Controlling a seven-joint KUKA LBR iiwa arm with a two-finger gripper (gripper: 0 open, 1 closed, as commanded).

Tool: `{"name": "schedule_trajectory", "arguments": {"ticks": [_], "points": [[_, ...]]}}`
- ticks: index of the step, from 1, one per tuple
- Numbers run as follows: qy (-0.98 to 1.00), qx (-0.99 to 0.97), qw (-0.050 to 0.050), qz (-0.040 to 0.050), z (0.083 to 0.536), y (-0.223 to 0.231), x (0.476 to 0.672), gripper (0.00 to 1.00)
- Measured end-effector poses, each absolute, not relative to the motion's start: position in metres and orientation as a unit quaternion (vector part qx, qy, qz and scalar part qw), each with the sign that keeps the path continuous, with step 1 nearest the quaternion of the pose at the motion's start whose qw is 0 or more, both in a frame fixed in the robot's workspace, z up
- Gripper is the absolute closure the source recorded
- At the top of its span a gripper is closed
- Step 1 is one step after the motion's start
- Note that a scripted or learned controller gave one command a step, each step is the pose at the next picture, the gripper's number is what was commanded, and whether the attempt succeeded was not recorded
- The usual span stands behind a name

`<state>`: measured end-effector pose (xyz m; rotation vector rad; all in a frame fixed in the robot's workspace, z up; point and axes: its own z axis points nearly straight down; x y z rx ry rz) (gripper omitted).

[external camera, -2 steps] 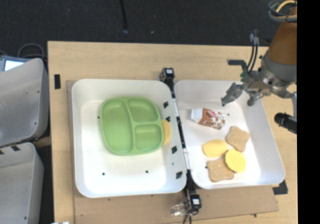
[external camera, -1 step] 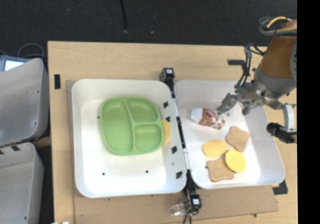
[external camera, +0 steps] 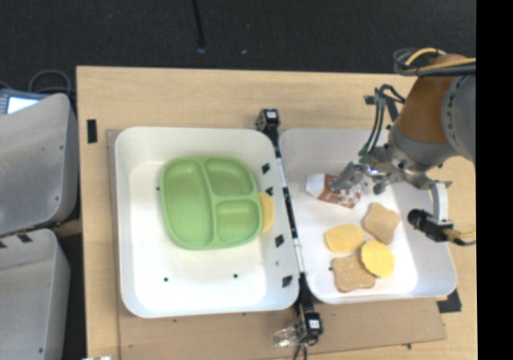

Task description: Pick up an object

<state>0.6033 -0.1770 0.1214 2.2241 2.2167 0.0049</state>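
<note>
In the right bin (external camera: 425, 282) lie several food pieces: a tan bread chunk (external camera: 381, 222), a pale yellow slice (external camera: 344, 239), a bright yellow round piece (external camera: 377, 258) and a brown toast slice (external camera: 352, 273). A white and reddish-brown packet (external camera: 331, 189) lies near the bin's upper left. My gripper (external camera: 350, 181) hangs low right at the packet's right side, its dark fingers overlapping the packet's edge. The grey arm with its orange band (external camera: 425, 106) reaches in from the right.
The left bin (external camera: 144, 286) holds a green divided plate (external camera: 212, 202) with a yellow piece (external camera: 267, 211) tucked at its right edge. Black clips run along the divider (external camera: 283, 198) between the bins. A black part of the arm (external camera: 429, 224) overhangs the right bin.
</note>
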Motion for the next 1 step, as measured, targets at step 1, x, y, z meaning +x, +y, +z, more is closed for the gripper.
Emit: {"name": "schedule_trajectory", "arguments": {"ticks": [1], "points": [[0.706,0.708,0.009,0.0052,0.1216,-0.1790,0.6085,0.00]]}}
